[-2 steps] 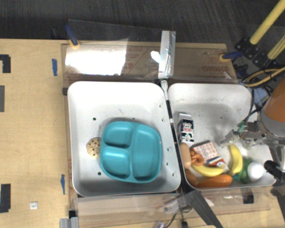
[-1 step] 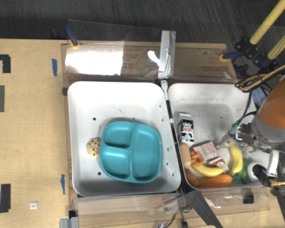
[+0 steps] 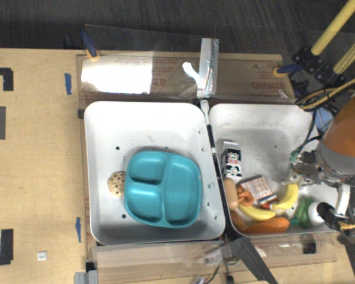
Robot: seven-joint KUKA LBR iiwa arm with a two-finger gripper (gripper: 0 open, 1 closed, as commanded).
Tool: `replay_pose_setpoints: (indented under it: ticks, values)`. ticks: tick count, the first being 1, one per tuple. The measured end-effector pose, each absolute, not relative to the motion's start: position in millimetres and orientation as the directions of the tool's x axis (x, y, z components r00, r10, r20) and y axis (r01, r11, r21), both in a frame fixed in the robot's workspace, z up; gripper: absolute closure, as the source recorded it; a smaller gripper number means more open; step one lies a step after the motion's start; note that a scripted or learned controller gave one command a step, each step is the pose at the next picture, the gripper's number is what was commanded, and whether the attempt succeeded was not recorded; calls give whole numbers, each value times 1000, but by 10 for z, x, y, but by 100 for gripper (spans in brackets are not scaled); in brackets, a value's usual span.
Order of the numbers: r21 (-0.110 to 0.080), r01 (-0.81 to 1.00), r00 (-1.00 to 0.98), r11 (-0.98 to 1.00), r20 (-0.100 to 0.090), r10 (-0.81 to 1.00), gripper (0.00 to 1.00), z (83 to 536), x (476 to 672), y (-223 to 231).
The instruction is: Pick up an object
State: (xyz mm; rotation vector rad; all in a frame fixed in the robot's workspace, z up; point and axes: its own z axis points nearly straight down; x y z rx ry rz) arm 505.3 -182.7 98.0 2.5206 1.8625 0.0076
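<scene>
The grey arm (image 3: 342,152) with its orange band (image 3: 350,129) comes in at 3 o'clock of the view. It ends in the gripper (image 3: 305,169), which sits over the 3 o'clock side of the right bin (image 3: 254,120). Whether the gripper is clenched, released or grasping anything cannot be told from this angle, and no object can be seen held by it. The things that could be picked up crowd the lower half of the right bin. A small white carton with dark printing (image 3: 232,161) lies at about 9 o'clock, close to the wall shared with the other bin. Just below it, at 8 o'clock, a brown sausage (image 3: 230,194) lies lengthwise along the same wall. Toward 6 o'clock, a red-and-white packet (image 3: 257,188) rests tilted on a yellow banana (image 3: 255,213). An orange carrot-like piece (image 3: 267,225) lies against the near wall beneath the banana. At 5 o'clock, a second curved yellow piece (image 3: 289,197) lies just below the gripper, with a green toy vegetable (image 3: 302,213) touching it on the right. The left bin (image 3: 142,114) holds a teal divided plate (image 3: 163,187) in its 5 o'clock part. A speckled cookie (image 3: 115,183) lies touching the plate's 9 o'clock edge.
</scene>
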Motion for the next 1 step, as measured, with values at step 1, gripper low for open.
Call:
replay_pose_setpoints:
  ticks: [1]
  values:
    - [7,989,148,-148,1,989,100,2625,5491,-1300]
